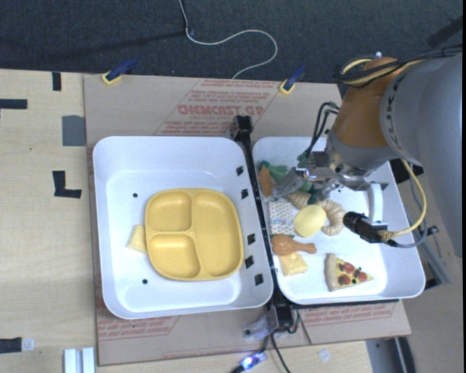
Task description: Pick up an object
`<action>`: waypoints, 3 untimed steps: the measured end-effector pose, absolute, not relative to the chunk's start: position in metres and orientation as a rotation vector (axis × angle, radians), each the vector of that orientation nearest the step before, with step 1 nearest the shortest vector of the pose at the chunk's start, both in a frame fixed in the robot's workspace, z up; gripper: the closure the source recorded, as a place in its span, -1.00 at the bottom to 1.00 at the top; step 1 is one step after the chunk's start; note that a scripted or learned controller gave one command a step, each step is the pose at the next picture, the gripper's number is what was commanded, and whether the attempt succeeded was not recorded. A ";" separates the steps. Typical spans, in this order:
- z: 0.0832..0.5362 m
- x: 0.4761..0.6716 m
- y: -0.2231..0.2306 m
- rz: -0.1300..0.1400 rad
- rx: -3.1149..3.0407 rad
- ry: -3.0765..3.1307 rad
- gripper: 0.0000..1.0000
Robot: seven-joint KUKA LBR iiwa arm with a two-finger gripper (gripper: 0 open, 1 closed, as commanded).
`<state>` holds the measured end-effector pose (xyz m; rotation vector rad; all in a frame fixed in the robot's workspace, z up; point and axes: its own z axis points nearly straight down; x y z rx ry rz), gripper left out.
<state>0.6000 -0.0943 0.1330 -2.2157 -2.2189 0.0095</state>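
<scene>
Claw (307,179) low over right bin (404,282), near its left wall (jaw state: cannot tell, wrist blocks view). Yellow lemon (309,221) lies just toward bin's front edge from claw, probably nearest target.

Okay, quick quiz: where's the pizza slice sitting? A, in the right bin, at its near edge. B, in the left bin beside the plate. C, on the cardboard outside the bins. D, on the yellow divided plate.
A: the pizza slice lies on the floor of the right bin toward its near edge, apart from the yellow divided plate in the left bin.
</scene>
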 end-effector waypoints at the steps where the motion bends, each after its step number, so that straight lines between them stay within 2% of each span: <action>1: 0.083 0.600 -0.093 0.002 -2.218 -2.224 -1.00; 2: 0.095 0.601 -0.093 0.000 -2.218 -2.225 1.00; 3: 0.148 0.601 -0.103 -0.003 -2.222 -2.225 1.00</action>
